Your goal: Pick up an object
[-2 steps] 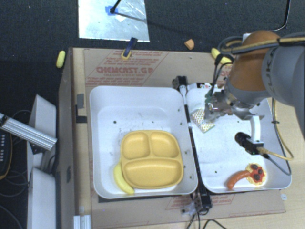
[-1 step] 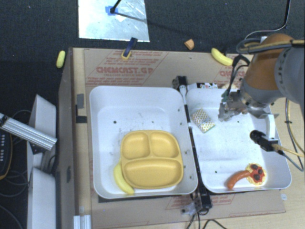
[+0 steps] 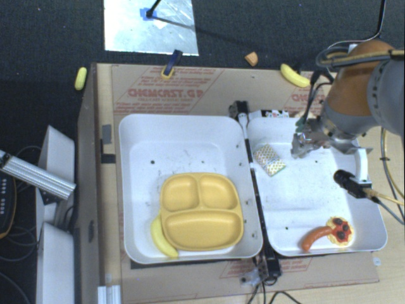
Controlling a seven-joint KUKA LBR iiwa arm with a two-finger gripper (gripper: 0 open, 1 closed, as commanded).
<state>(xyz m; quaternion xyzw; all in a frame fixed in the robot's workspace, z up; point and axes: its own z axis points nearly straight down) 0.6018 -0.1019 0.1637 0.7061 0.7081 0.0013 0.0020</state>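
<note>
nearest the lens, a yellow toy banana lies in the front left corner of the left bin, pressed against the rim of a yellow divided plate that fills that bin's front half; the plate sits flat with its three compartments facing up. across the divider, in the right bin, an orange toy sausage curves along the front wall, its right end touching or just beside a toy pizza slice dotted with red and dark spots. farther back in the same bin, near the divider, a small pale block with a dotted pattern lies tilted. the grey arm reaches in from the right over the right bin's far right part, and its fingers hang just to the right of the dotted block, apart from it; from this slant i cannot tell how far open they stand, and nothing shows between them. both bins rest on a brown printed surface. beyond its far edge a second yellow banana lies by the right corner, a small orange-brown piece sits on the dark floor, a blue and yellow clip straddles the edge, and a yellow lump lies off the left corner. a silvery sheet lies flat on the floor farther back.
</note>
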